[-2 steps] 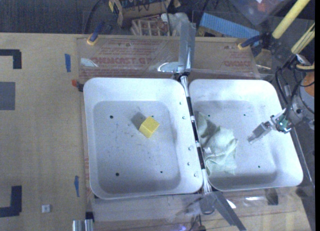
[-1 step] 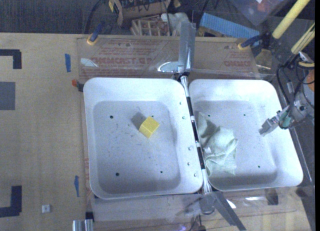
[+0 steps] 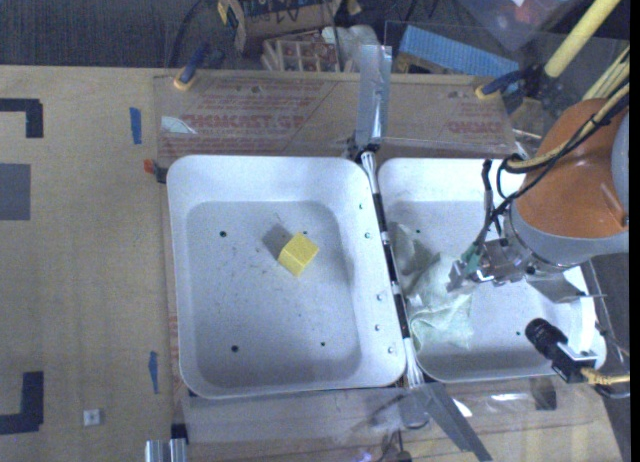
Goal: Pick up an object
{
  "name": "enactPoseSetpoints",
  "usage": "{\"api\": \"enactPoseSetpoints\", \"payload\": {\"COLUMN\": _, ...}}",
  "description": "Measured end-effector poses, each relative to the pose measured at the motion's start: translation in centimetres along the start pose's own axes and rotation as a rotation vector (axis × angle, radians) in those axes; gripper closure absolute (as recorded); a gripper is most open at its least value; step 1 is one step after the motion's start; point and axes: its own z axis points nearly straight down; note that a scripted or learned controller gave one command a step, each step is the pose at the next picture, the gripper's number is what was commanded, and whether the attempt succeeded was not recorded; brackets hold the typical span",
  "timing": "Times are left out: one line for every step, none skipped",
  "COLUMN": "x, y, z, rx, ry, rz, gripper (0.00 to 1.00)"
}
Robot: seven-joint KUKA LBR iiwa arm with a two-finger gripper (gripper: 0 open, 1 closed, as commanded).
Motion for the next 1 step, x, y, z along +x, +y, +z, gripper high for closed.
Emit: {"api": "enactPoseSetpoints", "payload": {"x": 3.94, "y": 0.72, "z": 1.57, "rx": 0.003, "ry": 0.001, "rz": 0.134, "gripper": 1.0}}
